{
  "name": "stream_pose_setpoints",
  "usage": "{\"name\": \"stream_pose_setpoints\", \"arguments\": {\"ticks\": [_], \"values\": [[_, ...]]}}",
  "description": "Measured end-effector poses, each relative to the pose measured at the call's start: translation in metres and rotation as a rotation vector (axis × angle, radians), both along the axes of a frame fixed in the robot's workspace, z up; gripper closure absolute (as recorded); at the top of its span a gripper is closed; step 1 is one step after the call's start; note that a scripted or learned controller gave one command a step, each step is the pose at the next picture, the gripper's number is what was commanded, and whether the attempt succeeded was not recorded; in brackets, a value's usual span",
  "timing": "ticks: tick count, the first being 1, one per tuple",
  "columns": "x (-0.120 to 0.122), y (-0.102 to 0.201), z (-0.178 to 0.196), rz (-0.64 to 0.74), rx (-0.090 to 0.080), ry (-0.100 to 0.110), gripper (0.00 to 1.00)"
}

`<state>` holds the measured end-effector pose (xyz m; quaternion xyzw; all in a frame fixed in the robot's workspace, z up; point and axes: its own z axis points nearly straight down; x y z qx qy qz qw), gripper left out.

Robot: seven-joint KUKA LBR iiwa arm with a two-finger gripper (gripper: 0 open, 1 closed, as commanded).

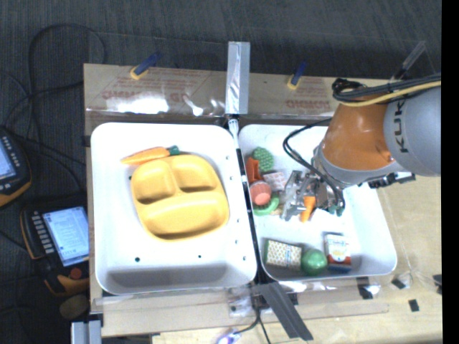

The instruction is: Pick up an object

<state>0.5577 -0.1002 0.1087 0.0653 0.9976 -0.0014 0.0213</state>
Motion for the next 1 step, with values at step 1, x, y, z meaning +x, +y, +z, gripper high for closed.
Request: {"name": "stream_pose_setpoints", "arguments": {"ticks": [1], "values": [[-0.0413, 0.0079, 0.1175, -0.251, 0.010, 0.040, 1.00]]}}
